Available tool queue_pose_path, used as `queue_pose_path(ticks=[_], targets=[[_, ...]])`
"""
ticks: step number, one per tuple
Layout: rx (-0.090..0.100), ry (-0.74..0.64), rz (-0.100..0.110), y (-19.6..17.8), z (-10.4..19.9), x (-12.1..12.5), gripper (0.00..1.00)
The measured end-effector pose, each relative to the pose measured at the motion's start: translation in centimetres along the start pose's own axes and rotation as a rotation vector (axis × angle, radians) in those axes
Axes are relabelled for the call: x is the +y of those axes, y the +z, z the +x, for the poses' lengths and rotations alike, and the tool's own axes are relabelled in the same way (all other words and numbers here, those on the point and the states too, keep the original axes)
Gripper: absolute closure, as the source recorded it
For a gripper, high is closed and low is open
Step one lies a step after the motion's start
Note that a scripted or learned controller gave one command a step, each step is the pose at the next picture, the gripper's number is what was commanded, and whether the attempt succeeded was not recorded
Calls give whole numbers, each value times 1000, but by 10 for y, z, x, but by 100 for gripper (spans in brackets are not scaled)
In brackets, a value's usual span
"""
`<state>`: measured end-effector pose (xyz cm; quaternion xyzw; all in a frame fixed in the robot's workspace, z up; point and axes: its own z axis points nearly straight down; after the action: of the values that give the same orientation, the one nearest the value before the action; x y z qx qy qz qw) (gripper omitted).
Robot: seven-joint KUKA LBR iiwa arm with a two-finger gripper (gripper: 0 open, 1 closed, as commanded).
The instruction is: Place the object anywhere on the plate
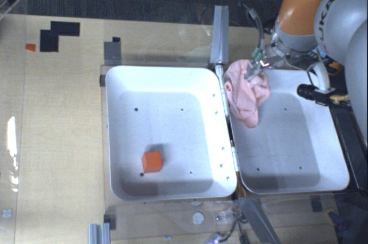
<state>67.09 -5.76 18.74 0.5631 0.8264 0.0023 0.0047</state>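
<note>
- We see the gripper (257, 67) at about one o'clock in the frame, over the top-left corner of the right bin (299, 145), with the pink cloth (246, 93) bunched up right under it.
- The cloth appears pinched between the fingers at its upper edge, so we judge the hand closed on fabric, with the rest hanging down and draping against the divider between the bins.
- No plate is visible to us; the left bin (167, 122) holds an orange block (152, 161) at about seven o'clock of its floor, well apart from the cloth.
- Our first worry: the grip looks like a small pinch on a fold. If the arm swings quickly, we think the fabric could slide out and drop back into the right bin.
- Second: the hanging part lies across the raised rims at the bins' shared edge. A sideways move toward nine o'clock without enough lift could drag the cloth on the rim and pull it free.
- Third: soft fabric spreads unpredictably on release, so part of it may land off the target, or cling to the fingers on opening.
- Fourth: with the target unclear to us, a release over the orange block would leave the cloth resting unevenly.
</note>
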Motion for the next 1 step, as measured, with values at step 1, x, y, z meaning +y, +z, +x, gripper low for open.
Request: queue_pose_path(ticks=[1], targets=[[0,-7,-2,-40,0,3,100]])
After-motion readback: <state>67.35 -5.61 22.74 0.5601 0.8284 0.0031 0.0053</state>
